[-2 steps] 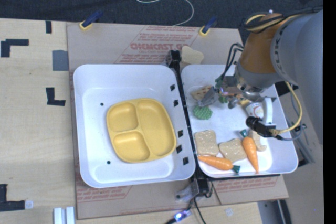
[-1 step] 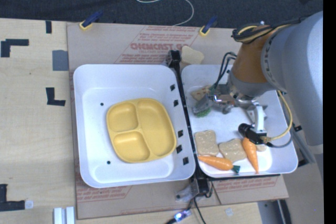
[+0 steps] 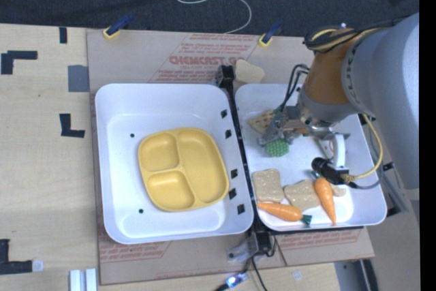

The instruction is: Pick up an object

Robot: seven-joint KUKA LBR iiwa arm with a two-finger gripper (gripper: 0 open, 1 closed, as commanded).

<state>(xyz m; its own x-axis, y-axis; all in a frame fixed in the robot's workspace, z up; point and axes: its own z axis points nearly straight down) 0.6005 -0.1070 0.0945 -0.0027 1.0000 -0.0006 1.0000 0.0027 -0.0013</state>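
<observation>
One view, from above: arm enters from 3 o'clock, wrist bent down over the right bin.
Gripper: low in that bin's upper left; I cannot tell its state.
Green toy: just at the gripper's 6 o'clock; probably light, soft, nubbly; pinch across its middle.
Two carrots: at the bin's 5 o'clock, likely slick plastic.
Yellow tray: left bin.

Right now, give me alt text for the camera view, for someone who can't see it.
The grey and orange arm reaches into the right bin, its gripper low over a small green object. Nearer in that bin lie two carrots and two crackers. The left bin holds a yellow divided plate.
</observation>
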